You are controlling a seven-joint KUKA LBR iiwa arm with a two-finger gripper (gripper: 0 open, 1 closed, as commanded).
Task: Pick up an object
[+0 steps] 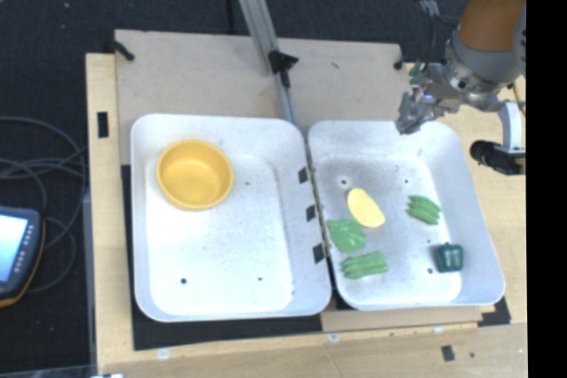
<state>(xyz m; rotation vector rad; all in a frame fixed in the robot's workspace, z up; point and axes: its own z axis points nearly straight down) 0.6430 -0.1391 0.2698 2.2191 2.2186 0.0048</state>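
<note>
My gripper (410, 121) hangs over the far rim of the right bin (469, 190), near its back right part, with nothing visible between its fingers. Inside that bin lie a pale yellow oval piece (365, 208), a light green piece (345, 235) just left of it, a ridged green piece (364, 265) below, another green piece (424, 209) to the right, and a dark green block (448, 258) near the front right. All of these lie well in front of the gripper.
A yellow bowl (195, 174) sits in the back left of the left bin (266, 279). A grey metal post (257, 13) rises at a slant behind the bins. Cables and a small screen (13, 248) lie off the bench's left.
</note>
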